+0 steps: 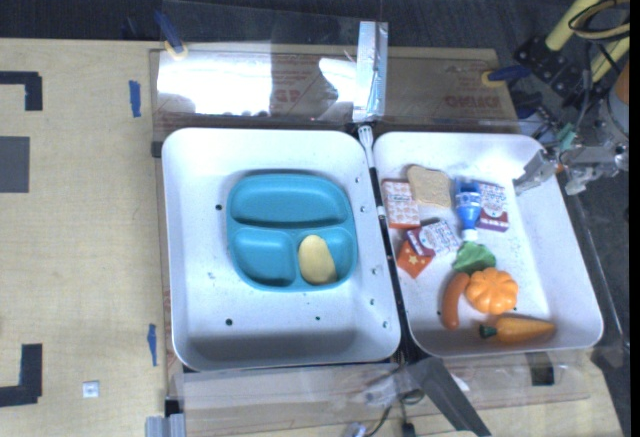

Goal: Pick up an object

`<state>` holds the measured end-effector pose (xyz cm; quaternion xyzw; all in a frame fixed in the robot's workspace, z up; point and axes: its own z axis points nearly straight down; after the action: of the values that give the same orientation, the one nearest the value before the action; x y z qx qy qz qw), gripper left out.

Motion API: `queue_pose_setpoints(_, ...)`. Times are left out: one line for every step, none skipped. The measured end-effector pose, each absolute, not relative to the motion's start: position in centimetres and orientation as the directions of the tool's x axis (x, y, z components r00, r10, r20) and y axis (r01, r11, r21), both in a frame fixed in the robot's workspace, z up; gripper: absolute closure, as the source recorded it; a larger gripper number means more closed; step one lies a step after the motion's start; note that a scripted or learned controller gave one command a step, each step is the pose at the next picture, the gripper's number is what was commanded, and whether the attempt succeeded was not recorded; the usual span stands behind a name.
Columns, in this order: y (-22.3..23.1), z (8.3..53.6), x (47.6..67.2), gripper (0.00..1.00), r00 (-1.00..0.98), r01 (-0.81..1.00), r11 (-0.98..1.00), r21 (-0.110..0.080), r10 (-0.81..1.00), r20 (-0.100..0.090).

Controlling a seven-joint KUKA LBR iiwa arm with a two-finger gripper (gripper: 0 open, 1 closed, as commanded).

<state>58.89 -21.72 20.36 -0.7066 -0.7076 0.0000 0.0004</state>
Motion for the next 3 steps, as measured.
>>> queue_pose_setpoints(-16.8, 10.0, 62.7, 0.0, -0.082, 0.996, 0.083, 0.019, 0.997, -0.005)
queue_pose_setpoints(-16.9, 10.0, 62.7, 0.0, -0.082, 0.996, 0.082, 0.019, 0.997, -0.005)
queue_pose_setpoints(-15.4, 9.8, 59.6, 0.0, -0.017, 0.999, 0.017, 0.032, 1.0, -0.011)
